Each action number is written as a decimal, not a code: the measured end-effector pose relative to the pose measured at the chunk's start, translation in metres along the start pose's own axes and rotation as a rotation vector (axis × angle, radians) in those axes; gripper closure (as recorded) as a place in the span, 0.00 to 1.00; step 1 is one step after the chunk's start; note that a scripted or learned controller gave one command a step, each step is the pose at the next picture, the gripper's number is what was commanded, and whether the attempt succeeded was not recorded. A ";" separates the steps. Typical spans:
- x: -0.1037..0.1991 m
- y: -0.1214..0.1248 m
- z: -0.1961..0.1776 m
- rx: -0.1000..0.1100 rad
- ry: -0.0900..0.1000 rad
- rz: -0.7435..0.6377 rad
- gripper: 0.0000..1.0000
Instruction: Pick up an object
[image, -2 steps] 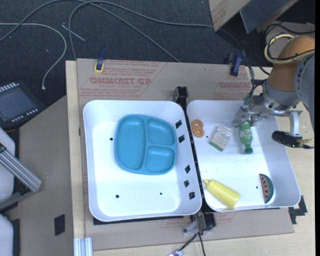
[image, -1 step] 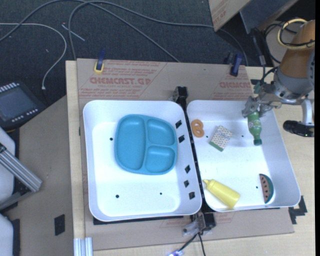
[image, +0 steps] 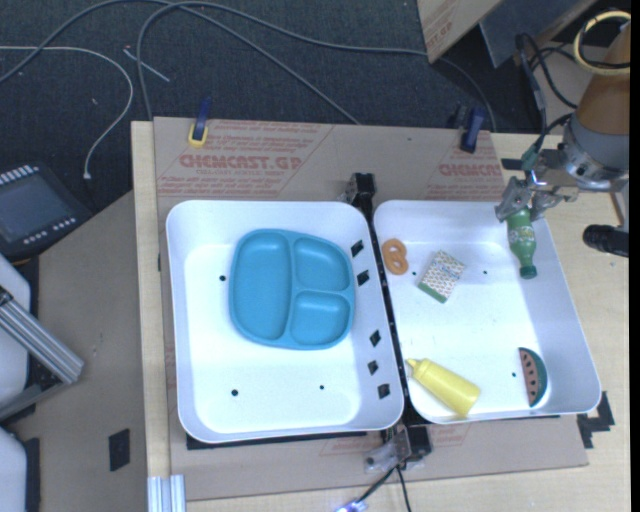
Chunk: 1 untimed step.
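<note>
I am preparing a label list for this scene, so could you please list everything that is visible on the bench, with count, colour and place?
Bins: 2, white, side by side on the bench; left bin, right bin.
Divided plate: 1, blue, middle of the left bin.
Pretzel toy: 1, orange, upper left of the right bin.
Sponge block: 1, pale with green, right bin, beside the pretzel toy.
Bottle: 1, green, upper right of the right bin.
Mustard bottle: 1, yellow, lying at the right bin's lower left.
Watermelon slice: 1, red and green, lower right of the right bin.
Clamps: 2, blue, on the bench's far edge.
Gripper: 1, grey metal, just above the green bottle's top; contact unclear.
</note>
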<state>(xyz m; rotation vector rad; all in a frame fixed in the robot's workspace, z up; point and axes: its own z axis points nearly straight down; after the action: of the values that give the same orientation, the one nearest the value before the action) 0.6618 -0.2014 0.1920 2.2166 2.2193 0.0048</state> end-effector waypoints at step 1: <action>0.002 -0.001 -0.065 -0.002 -0.001 0.000 1.00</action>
<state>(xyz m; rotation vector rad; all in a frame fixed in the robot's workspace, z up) 0.6607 -0.1989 0.2570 2.2151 2.2181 0.0062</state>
